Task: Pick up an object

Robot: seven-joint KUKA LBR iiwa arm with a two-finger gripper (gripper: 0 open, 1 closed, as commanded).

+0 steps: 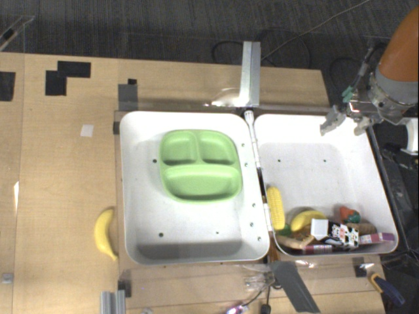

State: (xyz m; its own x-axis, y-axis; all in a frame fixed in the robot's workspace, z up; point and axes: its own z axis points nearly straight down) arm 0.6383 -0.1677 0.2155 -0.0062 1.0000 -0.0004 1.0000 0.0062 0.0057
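We see the gripper [345,119] at the far right corner of the right bin [314,162], fingers spread apart with nothing between them, high above the floor. The pickable things crowd the bin's near edge: a corn cob [275,207], a yellow banana [305,219] and small toys, probably slid there together. The green tray [199,164] fills the left bin's middle.

Arm [400,57] runs off the right edge; I see just its orange band and wrist. Small items heaped in the right bin's [308,169] near corner overlap, and I can't name most. The banana [103,233] outside the left bin [141,175] is partly hidden behind its rim.
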